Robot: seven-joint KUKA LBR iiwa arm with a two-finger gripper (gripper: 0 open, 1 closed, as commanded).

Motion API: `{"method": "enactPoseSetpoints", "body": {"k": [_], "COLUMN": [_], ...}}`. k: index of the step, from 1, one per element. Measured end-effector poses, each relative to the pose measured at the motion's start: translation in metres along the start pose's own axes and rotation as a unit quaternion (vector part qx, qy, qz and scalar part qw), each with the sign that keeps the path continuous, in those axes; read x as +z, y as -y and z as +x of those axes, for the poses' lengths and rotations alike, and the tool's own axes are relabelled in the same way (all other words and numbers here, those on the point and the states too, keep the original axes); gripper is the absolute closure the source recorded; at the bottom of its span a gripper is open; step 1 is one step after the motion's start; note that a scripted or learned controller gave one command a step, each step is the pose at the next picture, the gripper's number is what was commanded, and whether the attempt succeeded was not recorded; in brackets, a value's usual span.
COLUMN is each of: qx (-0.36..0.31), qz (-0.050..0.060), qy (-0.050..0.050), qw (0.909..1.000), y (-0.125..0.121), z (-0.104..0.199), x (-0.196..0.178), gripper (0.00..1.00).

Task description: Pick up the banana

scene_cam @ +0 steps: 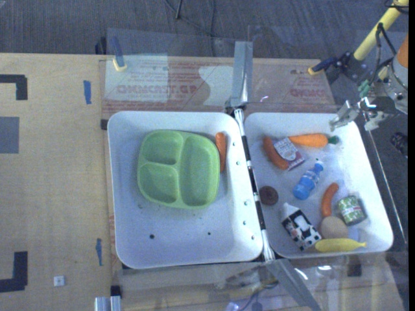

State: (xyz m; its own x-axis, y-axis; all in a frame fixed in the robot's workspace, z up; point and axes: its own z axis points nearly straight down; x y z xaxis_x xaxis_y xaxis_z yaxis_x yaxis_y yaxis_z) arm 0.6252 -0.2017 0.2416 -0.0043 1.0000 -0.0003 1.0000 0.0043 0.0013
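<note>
Yellow plastic banana [339, 245] lies flat along the near edge of the right-hand shallow white bin [375, 193], touching the beige egg-shaped item [333, 227] just behind it. Relative to the banana: black-and-white carton [299, 229] just to its left; green-labelled can [350, 210] behind and slightly right; small orange carrot-like piece [329, 198] behind; blue plastic bottle [308, 181] further back and left; dark brown round disc [268, 195] well left. Large orange carrot with green tip [311, 140] sits at the far side of the same bin. Hand [358, 110] is at the bin's far right corner, well apart from the banana; whether its fingers are wide or narrow, cannot tell. Left-hand bin [123, 199] holds a green compartment tray [179, 169].
</note>
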Motion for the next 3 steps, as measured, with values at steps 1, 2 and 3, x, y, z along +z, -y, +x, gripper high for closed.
{"method": "enactPoseSetpoints", "body": {"k": [1,2,3], "qx": [0.076,0.262,0.300], "qz": [0.000,0.001,0.002], "qy": [0.000,0.000,0.000], "qw": [0.9971,0.9651,0.9539], "y": [0.022,0.069,0.074], "z": [0.096,0.078,0.141], "x": [0.100,-0.078,0.058], "gripper": [0.00,0.00,0.00]}}
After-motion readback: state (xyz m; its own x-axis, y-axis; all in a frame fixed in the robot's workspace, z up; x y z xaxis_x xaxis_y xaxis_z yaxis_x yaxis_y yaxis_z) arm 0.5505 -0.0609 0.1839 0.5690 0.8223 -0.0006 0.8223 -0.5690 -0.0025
